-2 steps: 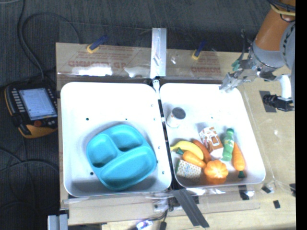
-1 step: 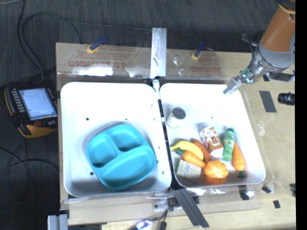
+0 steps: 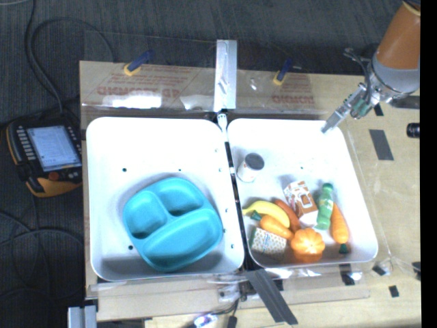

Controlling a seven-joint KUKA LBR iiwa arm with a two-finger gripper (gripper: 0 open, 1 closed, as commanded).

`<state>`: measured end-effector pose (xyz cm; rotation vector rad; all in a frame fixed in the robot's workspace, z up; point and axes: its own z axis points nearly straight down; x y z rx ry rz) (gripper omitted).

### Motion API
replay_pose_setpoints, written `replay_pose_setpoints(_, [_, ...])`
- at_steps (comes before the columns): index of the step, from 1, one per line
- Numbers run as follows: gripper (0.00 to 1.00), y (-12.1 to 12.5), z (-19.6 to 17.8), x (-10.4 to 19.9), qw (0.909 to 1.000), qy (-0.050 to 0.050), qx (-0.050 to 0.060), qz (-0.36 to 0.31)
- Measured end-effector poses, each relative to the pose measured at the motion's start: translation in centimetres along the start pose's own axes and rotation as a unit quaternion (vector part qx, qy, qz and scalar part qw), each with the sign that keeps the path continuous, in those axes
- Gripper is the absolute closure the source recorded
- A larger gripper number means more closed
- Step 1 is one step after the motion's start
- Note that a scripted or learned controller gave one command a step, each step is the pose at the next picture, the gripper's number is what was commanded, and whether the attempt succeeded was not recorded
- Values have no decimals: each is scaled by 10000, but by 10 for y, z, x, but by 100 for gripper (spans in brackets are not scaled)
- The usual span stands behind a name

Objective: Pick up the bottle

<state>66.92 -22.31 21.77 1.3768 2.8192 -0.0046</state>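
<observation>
- Your gripper hangs at the upper right of the frame, over the top right corner of the right bin; it looks like one thin tip from here, and you cannot tell its state.
- Nothing is seen in its grasp, so judge the step in hand as the approach to the bottle.
- The bottle lies well below the gripper in the frame and a shade to the left, in the lower right part of the same bin: green cap up, green body down, roughly upright in the picture.
- It is crowded. A carrot touches its right side, a small carton sits just beside its left, and an orange lies just below.
- To do this well, come straight down over the bottle's middle, and turn the wrist so the gripper closes across its narrow width, not along its length.
- Mind the tight gaps on either side; you risk catching the carrot or nudging the carton.
- The banana and the small jar lie further left, out of your way.
- The blue plate in the left bin plays no part.
</observation>
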Motion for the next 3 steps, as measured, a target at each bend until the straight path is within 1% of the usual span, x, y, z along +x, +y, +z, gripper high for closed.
replay_pose_setpoints(1, [100, -19, -4, 15, 9953, 6, 2, -970])
replay_pose_setpoints(2, [0, -19, -4, 15, 9953, 6, 1, -971])
replay_pose_setpoints(3, [0, -49, 92, 51, 9997, -76, -77, -227])
